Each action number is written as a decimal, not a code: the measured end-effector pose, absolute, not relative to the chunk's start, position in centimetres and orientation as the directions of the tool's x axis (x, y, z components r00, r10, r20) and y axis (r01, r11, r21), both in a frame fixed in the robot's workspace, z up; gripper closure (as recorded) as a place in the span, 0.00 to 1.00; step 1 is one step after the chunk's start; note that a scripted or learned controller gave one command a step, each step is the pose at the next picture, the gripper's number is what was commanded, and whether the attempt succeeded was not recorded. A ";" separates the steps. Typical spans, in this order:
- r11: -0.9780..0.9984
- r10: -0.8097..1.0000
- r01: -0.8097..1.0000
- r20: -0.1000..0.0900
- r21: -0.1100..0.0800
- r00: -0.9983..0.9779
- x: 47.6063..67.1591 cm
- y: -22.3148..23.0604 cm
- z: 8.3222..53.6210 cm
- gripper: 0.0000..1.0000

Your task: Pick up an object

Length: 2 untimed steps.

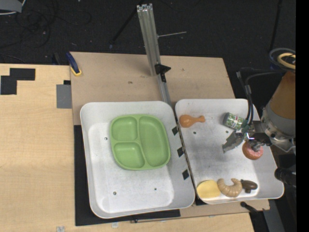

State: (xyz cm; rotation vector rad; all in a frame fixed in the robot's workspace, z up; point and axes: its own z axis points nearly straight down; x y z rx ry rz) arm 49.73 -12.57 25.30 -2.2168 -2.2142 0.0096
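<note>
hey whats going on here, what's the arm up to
A grey KUKA arm reaches in from the right over the right bin, its gripper hanging low between a small green can and a red round object. It holds nothing visible yet. An orange drumstick-shaped toy lies near the bin's top left, and a yellow piece, a tan curled toy and a brown piece sit along the near edge. The left bin holds a green divided plate.

Green tray (140, 142), white bins (96, 187), orange gourd (191, 121)
</note>
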 end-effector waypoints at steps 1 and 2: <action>0.000 1.000 1.000 0.000 -0.001 0.000 49.9 -12.6 25.7 0.00; -0.001 1.000 1.000 0.002 -0.008 0.001 49.2 -13.0 21.0 0.00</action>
